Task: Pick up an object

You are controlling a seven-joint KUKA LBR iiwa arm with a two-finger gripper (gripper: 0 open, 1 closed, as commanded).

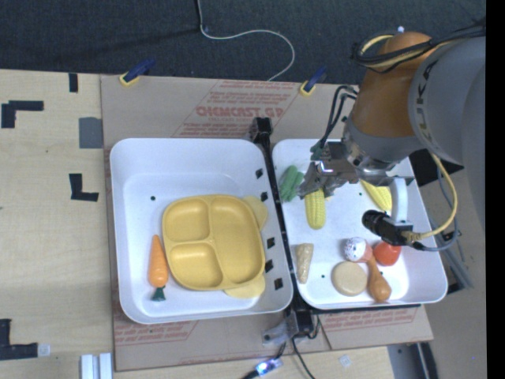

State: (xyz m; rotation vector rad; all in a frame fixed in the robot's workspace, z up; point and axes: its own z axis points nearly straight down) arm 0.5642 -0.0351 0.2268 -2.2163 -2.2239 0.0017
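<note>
Over right bin (430, 290), hand (322, 181) sits just above corn cob (316, 209), w/ grip state unclear.

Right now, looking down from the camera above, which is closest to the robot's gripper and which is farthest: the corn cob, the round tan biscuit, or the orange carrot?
1. Corn cob: right bin, just below the gripper.
2. Round tan biscuit: right bin, near its front edge.
3. Orange carrot: left bin, beside the yellow divided plate, far across from the gripper.

Even, bright overhead light; white bins (126, 164) slightly glary, soft shadows, mild blur toward 3 o'clock
</note>
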